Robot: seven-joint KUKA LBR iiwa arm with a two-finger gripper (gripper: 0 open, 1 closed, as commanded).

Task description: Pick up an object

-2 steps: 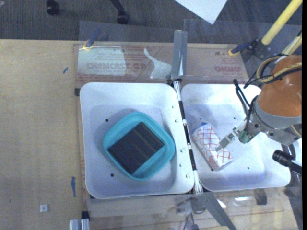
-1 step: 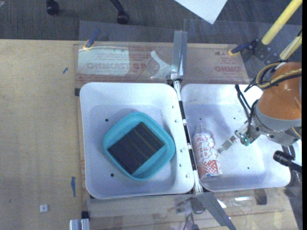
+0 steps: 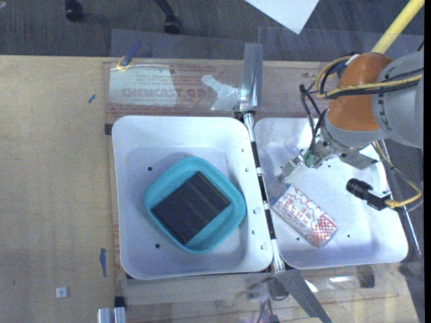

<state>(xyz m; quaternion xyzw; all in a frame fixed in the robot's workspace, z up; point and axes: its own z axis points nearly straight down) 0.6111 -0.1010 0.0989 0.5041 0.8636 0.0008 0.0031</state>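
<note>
Wooden desk (image 3: 54, 180) under a slanted overhead view, dark carpet and a chair base (image 3: 121, 5) beyond its far edge; two shallow white bins side by side on top.

End effector (image 3: 296, 165) low inside the right bin (image 3: 377, 247), near that bin's far left part, tip close to the bin floor. Too small and blurred to tell how far open it is. Nothing visibly held. Grey arm with orange band (image 3: 357, 93) behind it, reaching in from the right, cables looped around the wrist.

Just beside the tip, toward the near side: red-and-white patterned packet (image 3: 306, 215), lying flat and diagonal on the bin floor, apart from the end effector. Likely candidate for the pick (closest object). Judged light, with a thin wrapper that may crinkle and slip; probably some give if squeezed. Best hold judged across the short width near the middle, fingers straddling the long sides, since the flat face offers little to pinch.

Left bin (image 3: 135, 247) well apart: teal container (image 3: 229, 210) with a dark ribbed slab (image 3: 190, 207) resting in it. Looks stiffer and bulkier, rim the only likely hold, a harder target from this position.
</note>
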